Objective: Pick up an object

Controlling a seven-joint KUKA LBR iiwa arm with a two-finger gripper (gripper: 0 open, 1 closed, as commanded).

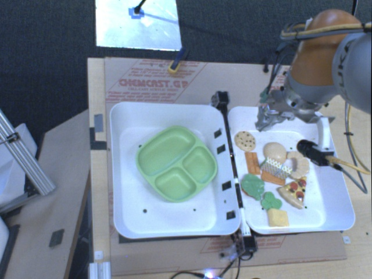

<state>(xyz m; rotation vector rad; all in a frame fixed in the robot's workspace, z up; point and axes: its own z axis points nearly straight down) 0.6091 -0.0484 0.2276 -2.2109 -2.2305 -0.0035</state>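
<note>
Robotics lab bench, grey-and-orange arm (325, 57) reaching over two white bins (168, 225), cables trailing, aluminium framing (23, 161) standing left.

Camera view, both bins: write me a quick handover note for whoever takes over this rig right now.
Gripper: hovering over the back of the right bin, nothing visible between its fingers; whether they are open or shut cannot be told.
Items: toy food is clustered in the right bin, including a cookie, a pizza slice, a broccoli piece and a yellow cheese block. The green divided plate lies in the left bin.
Done: nothing picked up yet.
Left: grasp and lift one item; the cookie lies nearest the gripper.
</note>
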